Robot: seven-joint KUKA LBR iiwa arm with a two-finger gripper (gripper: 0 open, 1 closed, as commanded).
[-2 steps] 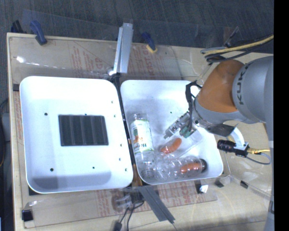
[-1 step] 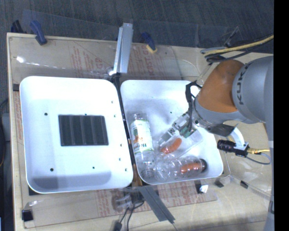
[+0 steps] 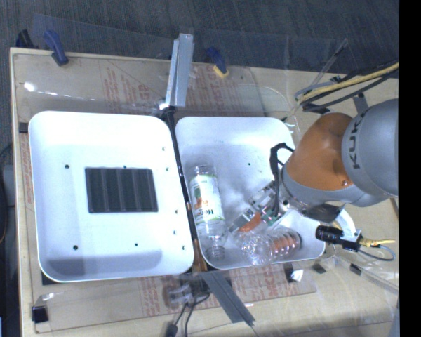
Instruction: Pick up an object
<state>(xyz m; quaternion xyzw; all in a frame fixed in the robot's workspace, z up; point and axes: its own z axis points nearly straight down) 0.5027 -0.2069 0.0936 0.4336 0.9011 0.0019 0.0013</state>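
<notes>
In the right bin (image 3: pixel 224 135) a clear plastic bottle (image 3: pixel 205 206) with a green and white label lies lengthwise near the left wall. A crumpled clear container (image 3: pixel 270 245) with brownish contents rests at the front edge. My gripper (image 3: pixel 255 215) reaches down into the bin's lower middle, between the bottle and the crumpled container, just above a small orange item (image 3: pixel 248 224). The arm's orange band (image 3: pixel 321 160) hangs over the bin's right side and hides what lies under it.
The left bin (image 3: pixel 56 139) holds a dark ribbed rectangular block (image 3: pixel 121 189) at its centre. A metal bar (image 3: pixel 179 69) stands behind the divider between the bins. Cables (image 3: pixel 344 83) run along the bench at the right, and blue clamps (image 3: pixel 56 48) grip the far edge.
</notes>
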